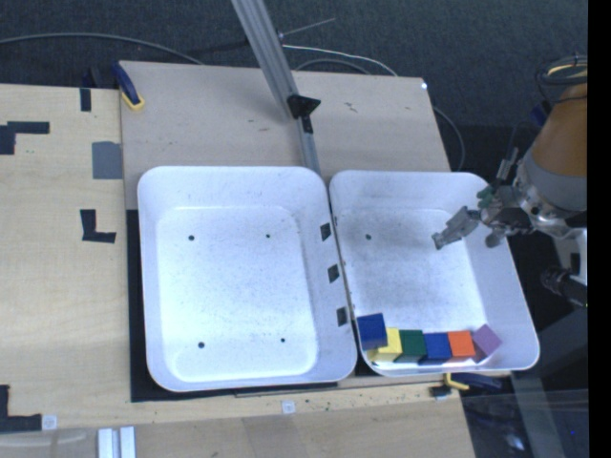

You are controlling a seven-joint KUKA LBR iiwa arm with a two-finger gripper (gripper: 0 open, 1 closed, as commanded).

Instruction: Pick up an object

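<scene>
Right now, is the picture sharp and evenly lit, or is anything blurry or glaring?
Camera view: soft overall; the blocks read clearly by colour, the end effector is smeared and indistinct; the bins look bright white without harsh glare, casting only faint shadows.

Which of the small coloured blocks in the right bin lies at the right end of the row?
The purple block, tilted against the right bin's corner, beside the orange block.
</scene>
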